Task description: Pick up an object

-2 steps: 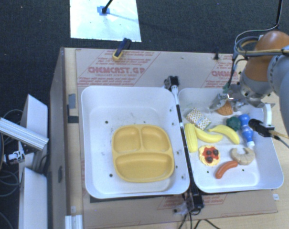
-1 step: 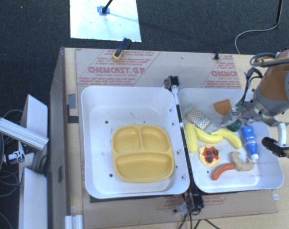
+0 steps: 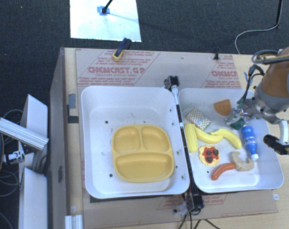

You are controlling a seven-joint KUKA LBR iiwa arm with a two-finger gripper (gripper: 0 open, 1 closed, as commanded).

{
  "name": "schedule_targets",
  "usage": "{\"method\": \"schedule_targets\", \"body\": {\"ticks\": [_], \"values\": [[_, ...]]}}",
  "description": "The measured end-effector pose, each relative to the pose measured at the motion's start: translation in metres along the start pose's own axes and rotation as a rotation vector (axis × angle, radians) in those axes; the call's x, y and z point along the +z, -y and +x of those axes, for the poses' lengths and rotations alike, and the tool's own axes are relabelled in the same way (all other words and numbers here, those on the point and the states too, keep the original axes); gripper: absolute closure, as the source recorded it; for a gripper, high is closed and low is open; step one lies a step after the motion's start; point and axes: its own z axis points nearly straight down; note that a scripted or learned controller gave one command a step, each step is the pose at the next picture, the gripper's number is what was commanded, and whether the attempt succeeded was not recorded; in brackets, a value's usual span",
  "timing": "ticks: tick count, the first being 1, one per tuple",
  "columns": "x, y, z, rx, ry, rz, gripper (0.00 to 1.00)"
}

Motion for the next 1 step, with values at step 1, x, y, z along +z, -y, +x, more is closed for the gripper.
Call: {"method": "schedule_targets", "body": {"ticks": [1], "values": [[-0.0739,-0.0497,0.1014,-0.003,-0.003,0.002,1.0]]}}
